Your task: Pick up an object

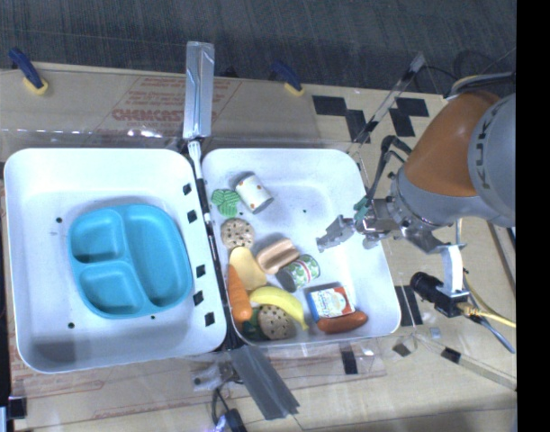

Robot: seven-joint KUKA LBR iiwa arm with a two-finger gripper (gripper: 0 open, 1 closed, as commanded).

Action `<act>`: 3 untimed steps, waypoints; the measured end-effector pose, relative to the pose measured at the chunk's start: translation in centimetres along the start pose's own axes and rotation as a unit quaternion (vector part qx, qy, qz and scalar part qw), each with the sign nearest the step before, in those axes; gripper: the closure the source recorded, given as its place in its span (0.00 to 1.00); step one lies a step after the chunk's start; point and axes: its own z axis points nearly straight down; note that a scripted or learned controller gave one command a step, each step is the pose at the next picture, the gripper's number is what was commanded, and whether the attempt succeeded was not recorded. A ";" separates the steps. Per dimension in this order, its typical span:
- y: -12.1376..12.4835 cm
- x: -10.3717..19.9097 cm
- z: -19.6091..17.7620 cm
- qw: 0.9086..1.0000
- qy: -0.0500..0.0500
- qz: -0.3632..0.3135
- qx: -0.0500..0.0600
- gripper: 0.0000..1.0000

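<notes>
Several toy foods, nearest the small green-labelled can (302, 269), lie just left of and below the empty, slightly parted gripper (336, 235).

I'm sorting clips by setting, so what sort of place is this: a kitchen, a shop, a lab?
Most likely a robotics lab test bench. Two white bins sit side by side, the right one holding toy food, the left a blue divided tray, with a robot arm reaching in.

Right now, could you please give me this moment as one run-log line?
arm: over right bin | gripper: above bare floor, nothing visibly held | toy food: piled along right bin's left and front | blue tray: left bin
</notes>
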 end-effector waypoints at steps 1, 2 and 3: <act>1.6 8.5 10.2 1.000 -0.001 0.005 -0.003 0.00; 1.5 8.4 9.6 1.000 0.000 0.005 0.000 1.00; 3.0 12.8 -5.2 1.000 -0.001 -0.013 -0.004 1.00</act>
